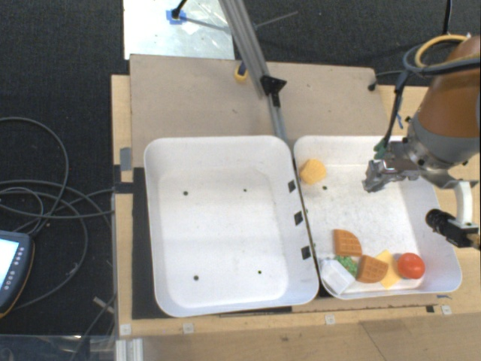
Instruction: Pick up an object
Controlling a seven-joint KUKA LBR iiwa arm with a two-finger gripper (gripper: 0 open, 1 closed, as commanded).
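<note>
My gripper [374, 180] hangs right of the yellow block [313, 171]; I cannot tell my jaws' spread. I should centre over it, then descend straight.

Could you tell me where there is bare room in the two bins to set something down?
The left white bin is bare across its floor. In the right white bin, the middle is free between the yellow block and the gripper. Its near edge is crowded: waffle pieces, red tomato.
</note>
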